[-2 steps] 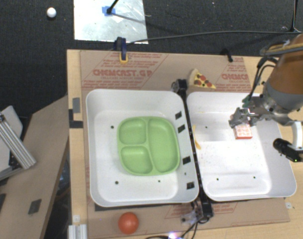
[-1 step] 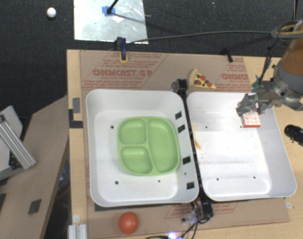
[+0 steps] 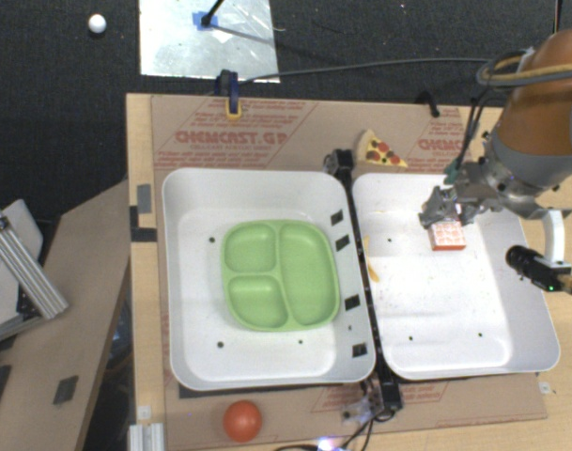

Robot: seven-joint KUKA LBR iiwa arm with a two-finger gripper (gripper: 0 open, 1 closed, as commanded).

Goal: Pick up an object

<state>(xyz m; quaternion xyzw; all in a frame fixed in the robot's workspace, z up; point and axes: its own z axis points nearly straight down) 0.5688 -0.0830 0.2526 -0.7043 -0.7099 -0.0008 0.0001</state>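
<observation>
An orange ball (image 3: pixel 241 420) sits on the bench edge below the left bin (image 3: pixel 187 252) — that bin holds a green divided plate (image 3: pixel 279 274). In the right bin (image 3: pixel 455 346), my gripper (image 3: pixel 442 212) hovers touching a small red-and-white block (image 3: pixel 448 237); whether I've closed on anything, I cannot tell.

The gripper (image 3: pixel 442 209) hangs over the right bin (image 3: pixel 473 346), a small orange-red block (image 3: pixel 448 237) just beneath its tip.
</observation>
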